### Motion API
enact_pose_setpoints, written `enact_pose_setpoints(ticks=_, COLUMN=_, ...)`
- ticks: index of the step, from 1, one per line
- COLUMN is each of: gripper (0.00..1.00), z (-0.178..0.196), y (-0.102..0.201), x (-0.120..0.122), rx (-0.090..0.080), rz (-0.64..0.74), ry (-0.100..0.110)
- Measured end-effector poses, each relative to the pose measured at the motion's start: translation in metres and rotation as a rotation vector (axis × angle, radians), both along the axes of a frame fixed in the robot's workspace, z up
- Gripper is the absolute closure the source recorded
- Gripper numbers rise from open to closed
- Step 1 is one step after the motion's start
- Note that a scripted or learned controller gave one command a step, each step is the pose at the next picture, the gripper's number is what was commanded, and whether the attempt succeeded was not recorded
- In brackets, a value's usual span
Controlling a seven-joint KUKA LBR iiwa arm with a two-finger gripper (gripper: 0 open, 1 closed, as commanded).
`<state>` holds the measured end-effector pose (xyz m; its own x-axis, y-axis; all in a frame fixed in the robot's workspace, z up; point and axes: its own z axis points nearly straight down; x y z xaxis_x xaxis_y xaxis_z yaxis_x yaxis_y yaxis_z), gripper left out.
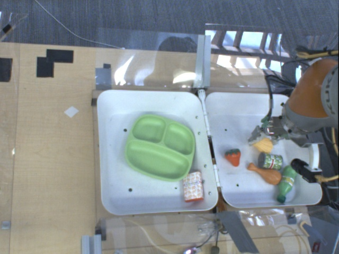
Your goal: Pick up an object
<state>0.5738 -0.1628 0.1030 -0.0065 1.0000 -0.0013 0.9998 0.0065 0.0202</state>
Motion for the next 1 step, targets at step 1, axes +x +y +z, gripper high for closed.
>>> enact_pose_setpoints(ticks=1, gripper=1.0, z=0.0886, y=0.0555, x=0.0263, rx=0.001, rz=0.0, ry=0.014)
